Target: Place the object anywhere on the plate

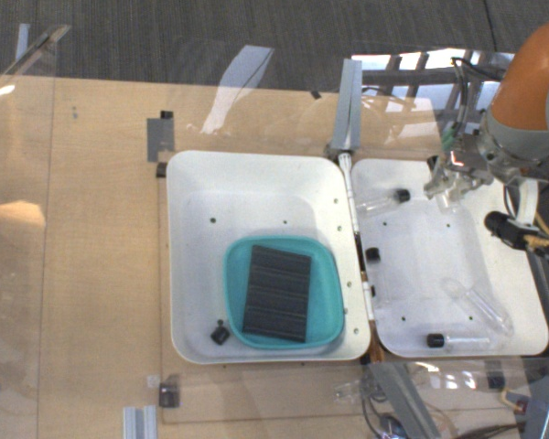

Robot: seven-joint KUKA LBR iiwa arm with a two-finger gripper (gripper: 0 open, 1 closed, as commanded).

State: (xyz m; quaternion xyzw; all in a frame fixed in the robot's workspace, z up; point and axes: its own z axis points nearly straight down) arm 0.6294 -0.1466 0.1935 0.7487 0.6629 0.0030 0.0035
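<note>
Clear plastic tubes (476,302) with black caps, apparently my light, stiff, slippery objects, lie in the right bin (531,341), best pinched mid-barrel; my gripper (453,176) hovers above, grip state indiscernible, far from the teal plate (328,277).

Left bin (192,199): held a teal square plate (238,263) with a dark ribbed block (277,293) lying on it.
Beside the plate: a small dark piece (220,334) lay near its lower left corner.
Right bin (412,273): contained clear tubes with black caps, one (457,340) along the near wall.
Gripper (448,183): hung over the right bin's far right part, below the orange band (529,80).
</note>
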